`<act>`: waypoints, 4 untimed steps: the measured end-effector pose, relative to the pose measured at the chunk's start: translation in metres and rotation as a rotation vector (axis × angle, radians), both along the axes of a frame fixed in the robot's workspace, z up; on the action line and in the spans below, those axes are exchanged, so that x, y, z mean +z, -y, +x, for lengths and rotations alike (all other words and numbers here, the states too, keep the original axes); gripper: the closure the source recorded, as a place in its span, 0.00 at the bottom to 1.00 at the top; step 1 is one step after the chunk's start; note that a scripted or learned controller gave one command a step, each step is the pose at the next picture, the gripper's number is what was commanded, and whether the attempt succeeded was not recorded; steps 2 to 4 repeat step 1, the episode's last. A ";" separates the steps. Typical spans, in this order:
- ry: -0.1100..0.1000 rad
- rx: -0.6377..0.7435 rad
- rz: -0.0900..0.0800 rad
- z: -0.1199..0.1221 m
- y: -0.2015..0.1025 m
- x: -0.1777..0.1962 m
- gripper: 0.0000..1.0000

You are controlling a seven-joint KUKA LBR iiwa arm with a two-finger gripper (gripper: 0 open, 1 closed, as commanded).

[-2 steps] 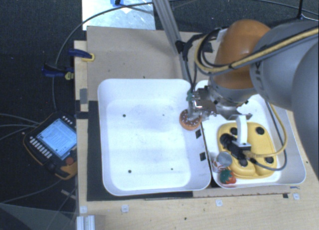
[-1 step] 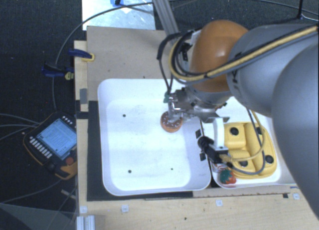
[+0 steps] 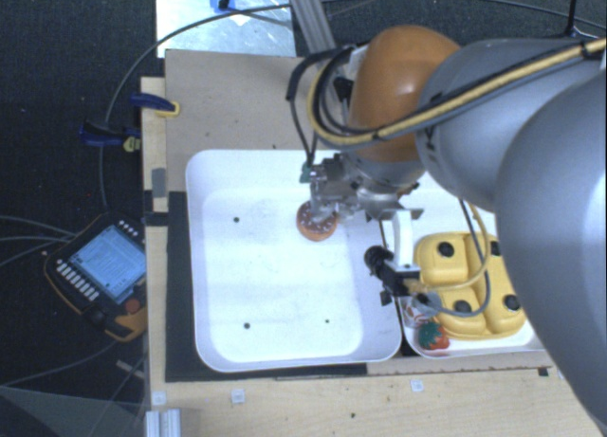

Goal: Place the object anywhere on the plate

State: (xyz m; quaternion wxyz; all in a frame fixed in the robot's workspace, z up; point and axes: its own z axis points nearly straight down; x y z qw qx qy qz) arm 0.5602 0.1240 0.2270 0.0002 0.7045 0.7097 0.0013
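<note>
Gripper (image 3: 321, 206) sits at frame centre, over the upper right part of the left bin (image 3: 218, 264). A small round brownish object (image 3: 316, 224) shows right at its tip, low over the bin floor; cannot tell whether it is clamped or merely beneath. Right bin (image 3: 410, 342), lower right of frame: yellow plate-like item (image 3: 453, 269) with dark holes, a small red-and-green piece (image 3: 431, 336) beside it. Teach pendant (image 3: 100, 269) at left, off the bench.
</note>
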 end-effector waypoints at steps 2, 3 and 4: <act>-0.001 -0.001 0.000 -0.001 0.001 0.000 0.00; -0.001 -0.001 0.000 -0.001 0.001 0.000 0.00; -0.001 -0.001 0.000 -0.001 0.001 0.000 0.00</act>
